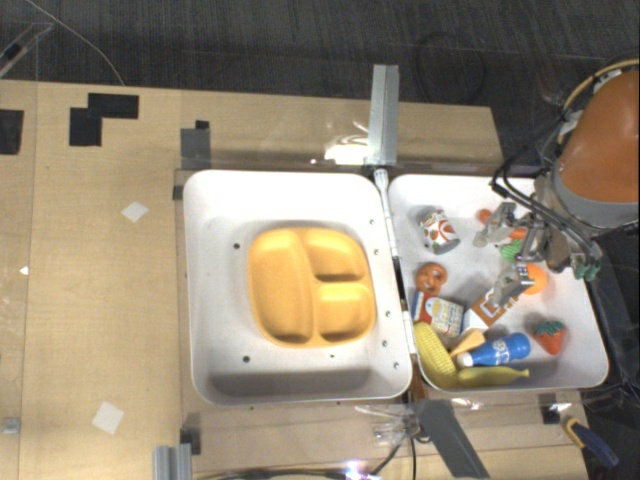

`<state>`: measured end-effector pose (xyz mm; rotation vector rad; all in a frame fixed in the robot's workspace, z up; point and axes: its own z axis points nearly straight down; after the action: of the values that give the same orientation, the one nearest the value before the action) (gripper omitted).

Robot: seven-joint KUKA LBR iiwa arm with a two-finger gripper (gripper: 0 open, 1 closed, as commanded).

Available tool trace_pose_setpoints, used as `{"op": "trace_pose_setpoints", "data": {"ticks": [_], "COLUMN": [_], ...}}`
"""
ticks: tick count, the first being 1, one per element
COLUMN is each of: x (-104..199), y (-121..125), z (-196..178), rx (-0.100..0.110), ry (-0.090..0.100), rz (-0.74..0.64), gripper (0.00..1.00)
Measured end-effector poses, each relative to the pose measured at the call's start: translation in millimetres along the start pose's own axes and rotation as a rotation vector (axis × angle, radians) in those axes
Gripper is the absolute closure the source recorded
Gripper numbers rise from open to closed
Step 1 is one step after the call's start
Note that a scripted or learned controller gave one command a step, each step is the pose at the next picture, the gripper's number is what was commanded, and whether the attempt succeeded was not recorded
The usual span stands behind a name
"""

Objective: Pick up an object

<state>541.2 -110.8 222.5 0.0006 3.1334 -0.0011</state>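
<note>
My gripper (502, 258) hangs over the right bin (580, 368), its two grey fingers spread apart, so it stands open. Just right of the fingers lie an orange fruit (537, 279) and a small green and orange piece (516, 240); I cannot tell whether either touches the fingers. Below the lower finger lies a small brown box (487, 312). Further left are a white and orange ball toy (437, 230), a round orange figure (431, 276) and a small carton (441, 317). Along the front lie a corn cob (432, 353), a blue bottle (498, 351), a banana (492, 375) and a strawberry (549, 336).
The left bin (215, 268) holds a yellow divided tray (308, 284). A metal post (384, 118) stands behind the wall between the bins. The arm's orange band (600, 153) and cables overhang the right bin's far right corner.
</note>
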Motion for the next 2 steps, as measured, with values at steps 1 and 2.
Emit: {"op": "trace_pose_setpoints", "data": {"ticks": [1,2], "x": [-14,-63], "y": [-1,13], "z": [115,131], "rx": [0.001,0.000], "ry": [-0.010,0.014], "rz": [-0.174,0.180], "gripper": [0.00,0.00]}}
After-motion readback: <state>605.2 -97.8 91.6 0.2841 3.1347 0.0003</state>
